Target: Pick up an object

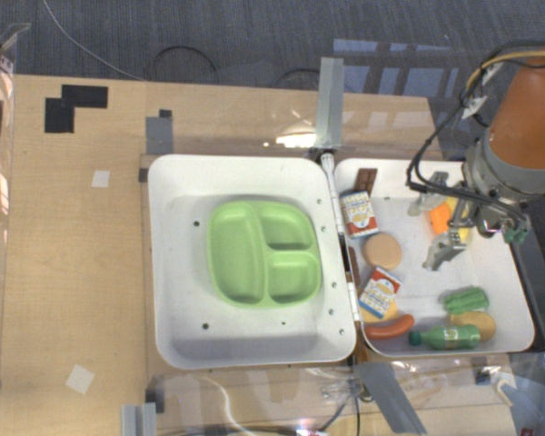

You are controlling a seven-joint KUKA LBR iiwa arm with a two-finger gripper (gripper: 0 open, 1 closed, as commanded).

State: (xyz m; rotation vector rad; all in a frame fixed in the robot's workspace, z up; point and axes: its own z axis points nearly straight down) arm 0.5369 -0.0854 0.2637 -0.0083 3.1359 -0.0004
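The right bin (509, 271) holds several toy foods. They include a brown bar (366, 180), two small cartons (358, 212) (380, 291), a round bun (382, 251), a red sausage (389, 325), a green bottle (447, 337) and a green pepper (465, 299). An orange piece (440, 216) lies partly under the wrist. My gripper (444, 250) hangs over the bin's right-centre, just below the orange piece. It is open with nothing between its fingers, and bare white floor shows beneath it.
The left bin (173, 243) bears a green divided tray (263, 252). A metal post (331, 107) rises at the back between the two bins. A yellow-orange toy (480, 322) sits by the bottle. Cables loop around the orange-banded wrist (525, 121).
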